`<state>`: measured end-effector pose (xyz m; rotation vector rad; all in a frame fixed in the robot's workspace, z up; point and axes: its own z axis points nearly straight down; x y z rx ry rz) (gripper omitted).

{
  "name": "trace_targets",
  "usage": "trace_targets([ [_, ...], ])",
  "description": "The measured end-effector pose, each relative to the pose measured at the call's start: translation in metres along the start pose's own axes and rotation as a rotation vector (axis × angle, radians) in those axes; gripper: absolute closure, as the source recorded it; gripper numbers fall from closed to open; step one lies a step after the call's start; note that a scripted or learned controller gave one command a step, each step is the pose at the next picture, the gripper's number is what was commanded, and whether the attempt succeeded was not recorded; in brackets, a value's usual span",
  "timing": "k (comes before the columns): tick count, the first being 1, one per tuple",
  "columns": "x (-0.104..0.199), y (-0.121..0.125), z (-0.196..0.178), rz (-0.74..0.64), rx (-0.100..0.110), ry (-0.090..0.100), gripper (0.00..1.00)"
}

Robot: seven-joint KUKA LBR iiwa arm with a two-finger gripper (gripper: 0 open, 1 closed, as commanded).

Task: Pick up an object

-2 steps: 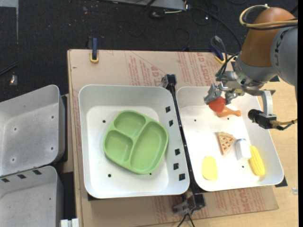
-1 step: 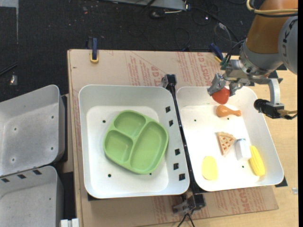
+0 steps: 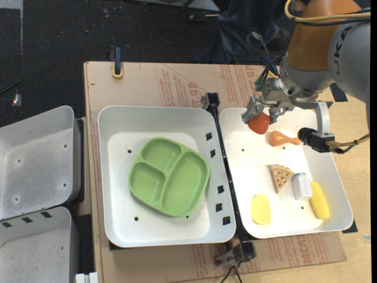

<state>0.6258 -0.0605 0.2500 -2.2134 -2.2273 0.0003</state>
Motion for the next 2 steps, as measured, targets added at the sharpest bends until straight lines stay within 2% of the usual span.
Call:
trace_targets([
  [1,0.062,-0.002,-0.002,-0.003,-0.001,0.001,1.00],
  [2,0.116,-0.002,0.015,-0.002,0.001,0.000,1.00],
])
